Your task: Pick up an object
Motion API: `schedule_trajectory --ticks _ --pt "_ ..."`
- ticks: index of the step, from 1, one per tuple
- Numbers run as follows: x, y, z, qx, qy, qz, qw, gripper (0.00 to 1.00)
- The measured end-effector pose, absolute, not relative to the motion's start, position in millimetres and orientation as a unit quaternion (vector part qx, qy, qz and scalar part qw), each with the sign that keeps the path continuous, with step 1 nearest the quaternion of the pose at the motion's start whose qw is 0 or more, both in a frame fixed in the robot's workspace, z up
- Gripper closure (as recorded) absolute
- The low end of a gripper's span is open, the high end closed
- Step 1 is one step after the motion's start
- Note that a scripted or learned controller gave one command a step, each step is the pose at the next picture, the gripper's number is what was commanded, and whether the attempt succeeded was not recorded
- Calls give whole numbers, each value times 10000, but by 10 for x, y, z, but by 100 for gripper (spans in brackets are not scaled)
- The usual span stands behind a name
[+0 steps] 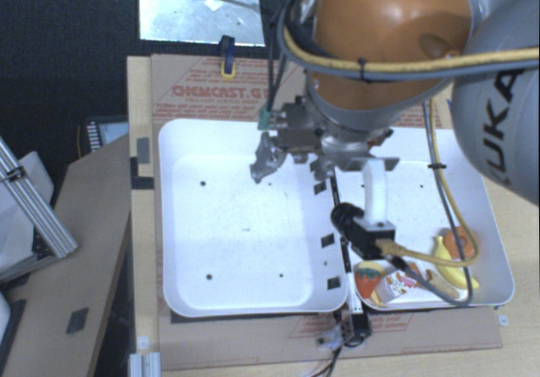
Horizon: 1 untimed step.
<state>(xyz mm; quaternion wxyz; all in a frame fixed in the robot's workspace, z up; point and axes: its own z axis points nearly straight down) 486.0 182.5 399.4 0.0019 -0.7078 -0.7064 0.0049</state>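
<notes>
The arm (396, 38) is covering much of the right bin (498, 278). The gripper (268, 160) is hanging over the left bin (236, 223); its state cannot be told. A banana (451, 261) and carton (384, 282) are lying partly hidden at the right bin's near edge.

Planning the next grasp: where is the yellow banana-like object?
The yellow object lies in the right bin, near its front right corner, beside an orange item.

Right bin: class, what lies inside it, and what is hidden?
In the right bin, near its front edge, lie a yellow banana-like item, an orange piece and a red-and-white packet. The arm and cables cover much of the bin's floor.
</notes>
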Motion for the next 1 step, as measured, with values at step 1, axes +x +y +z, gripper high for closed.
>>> schedule_trajectory --ticks 1 --pt "4969 2322 4146 -7046 -7096 -19 -1 0"
